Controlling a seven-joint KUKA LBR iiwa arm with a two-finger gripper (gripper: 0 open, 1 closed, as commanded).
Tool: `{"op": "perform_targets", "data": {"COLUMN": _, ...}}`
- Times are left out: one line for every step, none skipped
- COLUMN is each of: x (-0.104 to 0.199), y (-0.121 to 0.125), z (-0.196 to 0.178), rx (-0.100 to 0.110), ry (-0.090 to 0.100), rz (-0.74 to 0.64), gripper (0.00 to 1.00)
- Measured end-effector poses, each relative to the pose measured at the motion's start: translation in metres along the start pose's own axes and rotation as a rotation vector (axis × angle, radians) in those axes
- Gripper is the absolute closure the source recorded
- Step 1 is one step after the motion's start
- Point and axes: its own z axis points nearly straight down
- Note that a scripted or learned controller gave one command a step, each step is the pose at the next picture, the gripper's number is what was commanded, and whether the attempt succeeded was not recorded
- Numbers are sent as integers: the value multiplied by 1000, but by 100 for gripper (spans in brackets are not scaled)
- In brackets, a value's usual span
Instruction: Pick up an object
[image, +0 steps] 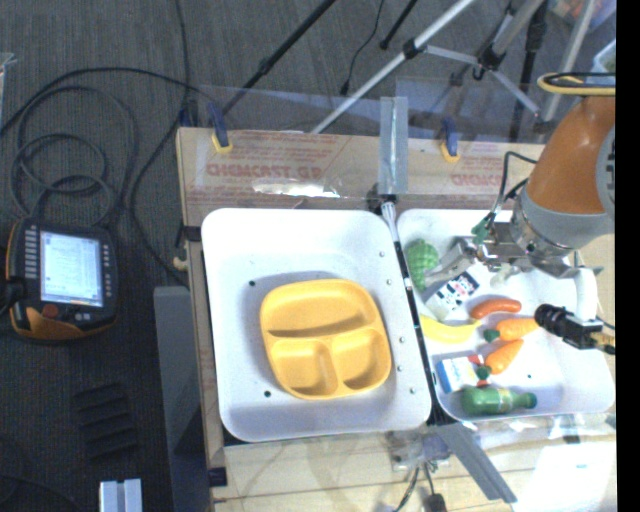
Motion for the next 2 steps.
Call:
{"op": "perform_targets", "data": {"x": -48, "y": 0, "z": 88, "rx": -14, "ry": -6, "rz": -115, "gripper": 0}}
{"op": "perform_targets", "data": {"x": -65, "y": -39, "z": 112, "rx": -17, "ry": -8, "rz": -101, "gripper": 0}}
